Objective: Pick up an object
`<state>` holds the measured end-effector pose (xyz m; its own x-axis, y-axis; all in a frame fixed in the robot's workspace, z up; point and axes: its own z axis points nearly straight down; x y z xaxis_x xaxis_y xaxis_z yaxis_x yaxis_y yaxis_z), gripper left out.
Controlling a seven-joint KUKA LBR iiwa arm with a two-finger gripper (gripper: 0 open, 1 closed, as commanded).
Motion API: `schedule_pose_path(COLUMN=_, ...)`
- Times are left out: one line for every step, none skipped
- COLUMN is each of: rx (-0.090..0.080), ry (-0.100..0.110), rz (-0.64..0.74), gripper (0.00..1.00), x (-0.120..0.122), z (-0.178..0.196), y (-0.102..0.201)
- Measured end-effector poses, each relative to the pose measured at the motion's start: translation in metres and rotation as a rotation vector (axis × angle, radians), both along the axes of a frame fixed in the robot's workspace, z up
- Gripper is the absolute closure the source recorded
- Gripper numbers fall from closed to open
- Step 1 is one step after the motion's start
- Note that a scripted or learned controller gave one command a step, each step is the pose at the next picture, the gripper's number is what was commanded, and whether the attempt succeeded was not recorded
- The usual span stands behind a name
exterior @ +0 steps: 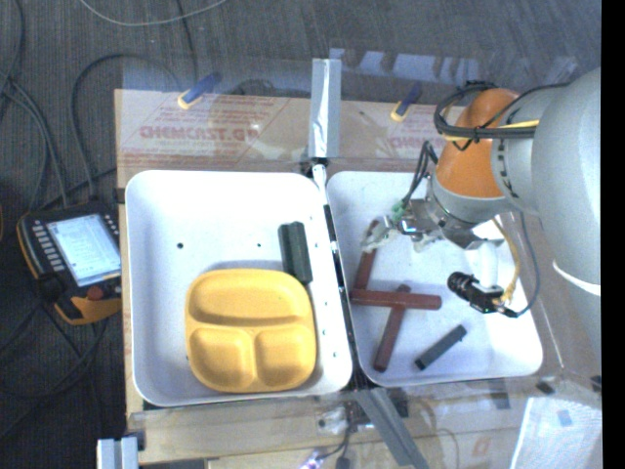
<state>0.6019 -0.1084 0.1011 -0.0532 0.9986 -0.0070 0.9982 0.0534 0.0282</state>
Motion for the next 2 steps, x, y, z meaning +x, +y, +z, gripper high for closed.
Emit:
schedule_pose_path(rx=-0.016, ry=-0.018, rz=0.219, gripper=0.00, x=0.003, z=0.002, y=-0.002)
schedule_pose_path(rx=-0.014, ry=-0.023, rz=0.276, gripper=0.00, x=-0.028, z=0.002, y=0.003)
